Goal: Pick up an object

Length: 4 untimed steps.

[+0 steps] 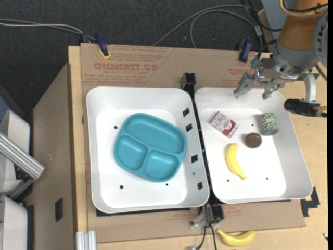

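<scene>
Cut off by the top and right edges: most of the arm point(304, 20), with just the orange band and wrist left in frame. Cropped at the bottom edge: a second banana point(238, 237) lying on the desk point(78, 139) below the right bin point(291, 186), its lower curve lost. Too small to read: the print on the small red-and-white packet point(223, 124) and the label of the green can point(268, 123). Too small to identify: the round brown object point(253, 140) beside the can. Cropped at the left edge: a metal rail point(18, 155) and pale panels.
</scene>
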Motion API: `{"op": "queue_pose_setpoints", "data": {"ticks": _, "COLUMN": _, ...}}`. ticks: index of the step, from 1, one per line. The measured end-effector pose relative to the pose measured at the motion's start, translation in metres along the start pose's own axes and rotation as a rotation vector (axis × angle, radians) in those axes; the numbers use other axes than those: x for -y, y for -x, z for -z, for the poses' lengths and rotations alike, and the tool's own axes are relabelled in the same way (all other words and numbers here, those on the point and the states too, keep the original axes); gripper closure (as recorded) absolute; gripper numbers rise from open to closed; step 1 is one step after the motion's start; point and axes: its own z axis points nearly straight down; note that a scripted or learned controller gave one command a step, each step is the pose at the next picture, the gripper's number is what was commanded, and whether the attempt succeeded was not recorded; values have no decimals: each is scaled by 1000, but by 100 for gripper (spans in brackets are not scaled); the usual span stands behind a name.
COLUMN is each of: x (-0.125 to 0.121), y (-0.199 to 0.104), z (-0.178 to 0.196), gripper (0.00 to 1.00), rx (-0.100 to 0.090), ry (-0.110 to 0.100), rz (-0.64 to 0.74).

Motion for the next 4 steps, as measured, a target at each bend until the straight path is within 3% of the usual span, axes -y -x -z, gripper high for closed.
{"op": "queue_pose_setpoints", "data": {"ticks": 1, "x": -3, "y": 0, "z": 9, "gripper": 0, "rx": 2, "ry": 15, "rz": 3}}
{"op": "queue_pose_setpoints", "data": {"ticks": 3, "x": -8, "y": 5, "z": -112, "gripper": 0, "rx": 1, "ry": 9, "rz": 2}}
{"op": "queue_pose_setpoints", "data": {"ticks": 4, "x": -12, "y": 5, "z": -126, "gripper": 0, "rx": 2, "ry": 22, "rz": 3}}
